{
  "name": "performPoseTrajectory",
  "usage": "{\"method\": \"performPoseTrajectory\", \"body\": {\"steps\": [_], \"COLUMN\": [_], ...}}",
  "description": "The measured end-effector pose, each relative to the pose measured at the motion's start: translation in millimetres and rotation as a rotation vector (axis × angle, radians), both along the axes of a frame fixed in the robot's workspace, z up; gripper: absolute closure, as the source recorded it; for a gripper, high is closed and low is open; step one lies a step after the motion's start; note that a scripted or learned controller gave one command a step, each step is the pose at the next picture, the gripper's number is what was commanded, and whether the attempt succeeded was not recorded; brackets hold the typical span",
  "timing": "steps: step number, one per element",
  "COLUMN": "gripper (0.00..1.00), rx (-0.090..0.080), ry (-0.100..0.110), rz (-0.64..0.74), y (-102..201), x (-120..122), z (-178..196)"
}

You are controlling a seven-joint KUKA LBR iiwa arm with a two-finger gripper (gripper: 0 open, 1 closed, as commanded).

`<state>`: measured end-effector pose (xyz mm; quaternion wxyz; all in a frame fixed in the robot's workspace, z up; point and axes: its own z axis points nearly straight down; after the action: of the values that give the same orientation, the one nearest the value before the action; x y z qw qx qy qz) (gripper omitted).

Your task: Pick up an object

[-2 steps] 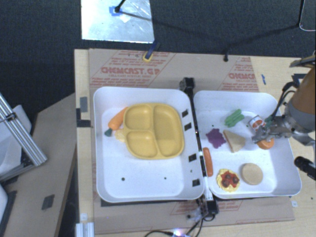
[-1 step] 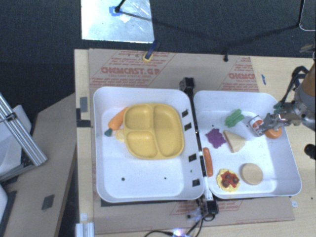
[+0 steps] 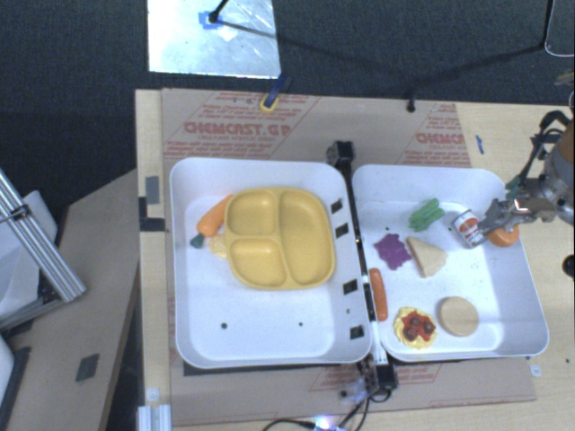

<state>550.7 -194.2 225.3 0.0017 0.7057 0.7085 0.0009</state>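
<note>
In the right bin [image 3: 526, 308], a small red and white can [image 3: 464, 226] lies near the right wall. My gripper [image 3: 492, 222] reaches in from the right and sits right against the can's right side; contact is unclear. An orange piece [image 3: 507, 236] lies just under the gripper. Further left in that bin are a green toy [image 3: 426, 214], a purple piece [image 3: 393, 250] and a pale wedge [image 3: 429, 258]. Along the front lie a red sausage [image 3: 378, 293], a small pizza [image 3: 415, 326] and a round tan biscuit [image 3: 459, 316].
The left bin [image 3: 193, 330] holds a yellow divided plate [image 3: 274, 238] with an orange carrot [image 3: 213, 215] at its left edge. A black divider [image 3: 352, 241] runs between the two bins. A shiny metal sheet [image 3: 214, 25] lies beyond the bench.
</note>
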Motion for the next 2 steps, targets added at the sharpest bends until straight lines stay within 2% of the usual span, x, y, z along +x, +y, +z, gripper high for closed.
{"method": "performPoseTrajectory", "body": {"steps": [1, 2], "gripper": [1.00, 1.00], "rx": [0.002, 0.003], "ry": [0.001, 0.003], "rz": [0.005, 0.004], "y": [54.1, 97.8], "x": [5.3, 0.2], "z": [7.6, 1.4]}}
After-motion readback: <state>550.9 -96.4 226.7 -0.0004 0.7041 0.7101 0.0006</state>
